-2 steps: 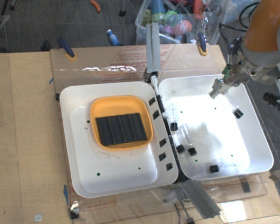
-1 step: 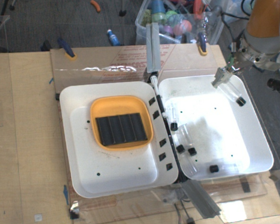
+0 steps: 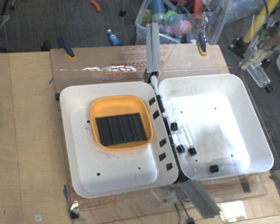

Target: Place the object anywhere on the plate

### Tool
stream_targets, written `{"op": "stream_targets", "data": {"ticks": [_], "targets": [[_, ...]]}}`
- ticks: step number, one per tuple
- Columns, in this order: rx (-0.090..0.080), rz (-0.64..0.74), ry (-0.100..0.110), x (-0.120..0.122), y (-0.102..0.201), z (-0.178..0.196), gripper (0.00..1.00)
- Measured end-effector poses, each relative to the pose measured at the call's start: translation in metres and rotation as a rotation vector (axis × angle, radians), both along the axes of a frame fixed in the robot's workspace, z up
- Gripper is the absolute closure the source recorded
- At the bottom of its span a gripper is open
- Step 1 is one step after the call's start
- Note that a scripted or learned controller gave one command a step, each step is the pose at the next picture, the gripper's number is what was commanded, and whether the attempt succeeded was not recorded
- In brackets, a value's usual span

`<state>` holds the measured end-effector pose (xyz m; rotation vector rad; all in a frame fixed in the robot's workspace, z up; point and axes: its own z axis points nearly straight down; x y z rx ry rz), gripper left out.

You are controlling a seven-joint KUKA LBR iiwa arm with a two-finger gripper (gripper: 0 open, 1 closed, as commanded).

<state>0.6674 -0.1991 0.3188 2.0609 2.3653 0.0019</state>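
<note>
An orange plate with rounded corners sits in the left bin. A black ribbed rectangular object lies flat on the plate, inside its rim. My gripper hangs at the upper right, outside the right bin's far corner and far from the plate. Nothing shows held in it.
The right bin holds several clear plastic pieces with black caps near its left wall, and another one near the front. A clear tub of colourful toys stands behind the bins. Black clips line the divider between the bins.
</note>
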Motion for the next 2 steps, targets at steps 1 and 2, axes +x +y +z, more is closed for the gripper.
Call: {"op": "stream_targets", "data": {"ticks": [1, 2], "targets": [[-0.003, 0.314, -0.003, 0.000, -0.022, 0.050, 1.00], [-0.005, 0.575, -0.003, 0.001, -0.020, 0.118, 1.00]]}}
